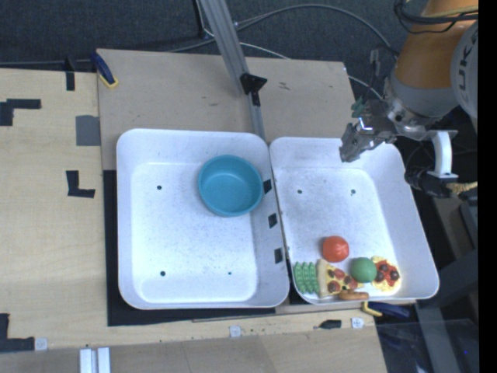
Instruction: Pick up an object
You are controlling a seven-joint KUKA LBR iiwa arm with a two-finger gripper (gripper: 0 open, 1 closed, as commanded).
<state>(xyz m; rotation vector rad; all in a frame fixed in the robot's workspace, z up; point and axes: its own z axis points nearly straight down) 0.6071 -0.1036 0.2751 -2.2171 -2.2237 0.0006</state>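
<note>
Bins, two of them, shallow white speckled plastic trays with rounded corners, sit side by side on the pale tan counter; the left bin carries one round teal bowl, smooth and glossy, lying toward its far right part; the right bin gathers a small cluster along its near edge; one glossy red round ball-like toy lies just far of the rest; one smooth green rounded toy sits to its right and nearer; one flat pale piece with green ribbed stripes lies at the left of the cluster, near the bin's near left corner; a small multicoloured heap of red, yellow and orange bits touches the green toy at the right, its separate pieces too small to count. The grey arm with an orange band reaches in from the right; its dark jaws hang over the far edge of the right bin, well apart from the toys, with nothing between them; whether they are open or closed I cannot tell.
</note>
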